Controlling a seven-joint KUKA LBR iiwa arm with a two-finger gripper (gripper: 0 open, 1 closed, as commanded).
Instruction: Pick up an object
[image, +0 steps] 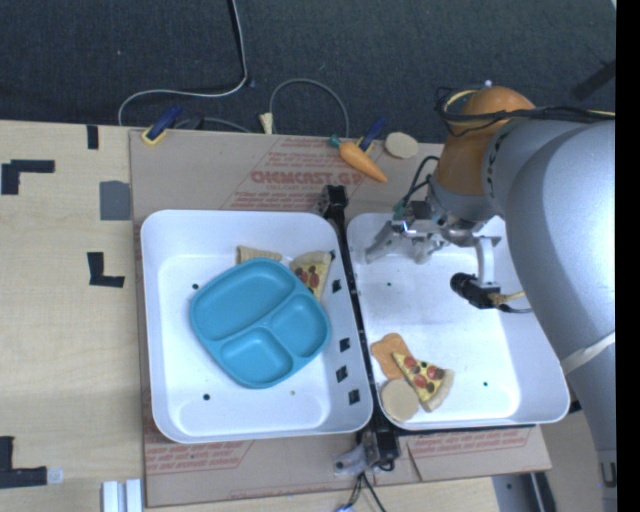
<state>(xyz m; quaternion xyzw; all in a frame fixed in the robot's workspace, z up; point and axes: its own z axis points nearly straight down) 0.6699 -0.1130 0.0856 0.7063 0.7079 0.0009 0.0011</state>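
The left bin (160, 300) holds a blue plate with three sections (260, 321), which lies tilted in the middle. Behind the plate, two pizza slices stick out: one pale slice (256, 255) at its far edge and one slice with toppings (314, 271) near the wall between the bins. Above the bins, on the brown board (290, 170), lie a toy carrot (361, 160) and a small round beige piece (402, 145).

In the right bin (530, 385), near the front left corner, there is a small group touching each other: a bread-like piece (389, 351), a pizza slice with red dots (426, 378) and a pale round disc (399, 402). The gripper (401, 240) hangs over the far left part of this bin, well apart from that group. Whether it is wide or narrow I cannot tell, and nothing is seen held in it.
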